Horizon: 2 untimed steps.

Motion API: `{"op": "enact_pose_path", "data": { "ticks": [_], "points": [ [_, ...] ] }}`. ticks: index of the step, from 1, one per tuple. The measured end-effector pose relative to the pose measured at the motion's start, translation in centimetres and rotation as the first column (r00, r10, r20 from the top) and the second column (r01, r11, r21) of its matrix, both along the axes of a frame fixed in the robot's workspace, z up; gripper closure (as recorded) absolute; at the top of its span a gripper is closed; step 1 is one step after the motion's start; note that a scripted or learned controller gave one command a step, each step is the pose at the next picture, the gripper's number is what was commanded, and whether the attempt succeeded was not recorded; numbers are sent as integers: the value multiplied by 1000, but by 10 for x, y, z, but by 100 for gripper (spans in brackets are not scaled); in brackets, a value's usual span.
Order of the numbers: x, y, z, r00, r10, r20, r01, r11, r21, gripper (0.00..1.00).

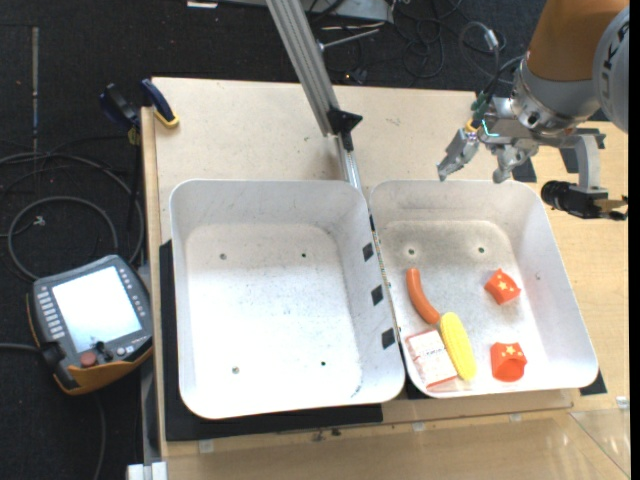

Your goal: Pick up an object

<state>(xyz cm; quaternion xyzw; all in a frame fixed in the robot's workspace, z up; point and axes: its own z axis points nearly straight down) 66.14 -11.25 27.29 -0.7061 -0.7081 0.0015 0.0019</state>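
My gripper [478, 162] hangs above the far rim of the right bin [555, 258], fingers spread open with nothing between them. In that bin lie an orange sausage-shaped piece [422, 295], a yellow corn cob [457, 345], a white and red card [431, 358] and two small red-orange pieces [502, 287] [508, 360]. All of these sit in the near half of the bin, well below the gripper in the view.
The left bin [190, 268] adjoins the right one. A slanted metal pole [310, 63] rises from between the bins' far corners. A teach pendant [90, 318] lies off the bench at left, a yellow-blue clamp [160, 106] at the bench's far left corner.
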Motion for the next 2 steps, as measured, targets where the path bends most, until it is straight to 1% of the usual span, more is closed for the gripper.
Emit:
{"op": "enact_pose_path", "data": {
  "ticks": [1, 2],
  "points": [
    [1, 0, 3, 1000, 1, 5, -1, 1000, -1, 0],
    [-5, -6, -44, 1000, -5, 0, 5, 1000, -1, 0]
  ]
}}
